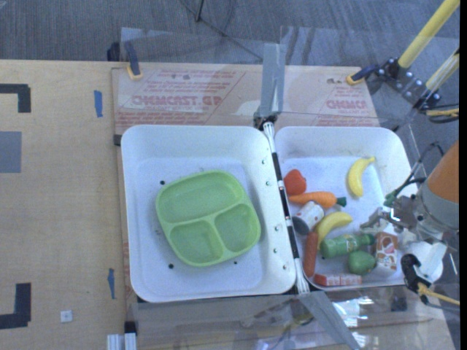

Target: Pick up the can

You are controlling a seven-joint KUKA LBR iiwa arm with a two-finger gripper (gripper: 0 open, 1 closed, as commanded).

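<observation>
Camera view from above placed my gripper (385,218) low over the right side of the right bin (398,140). I could not tell whether my jaws were parted or closed, and nothing showed between them. The can (311,213), small and white, lay well apart from my jaws, on the side facing the bins' shared wall, beyond a banana (333,224). It seemed to lie on its side, its long axis slanting toward that wall and the bin's near edge, a darker end face pointing that way. I judged crowding the main risk. A carrot (315,198) touched the can on the side away from the camera, the banana sat just beside it on my side, and a green bottle (343,246) lay near. Closing along the axis could have rolled the can away or caught a neighbour instead.
</observation>
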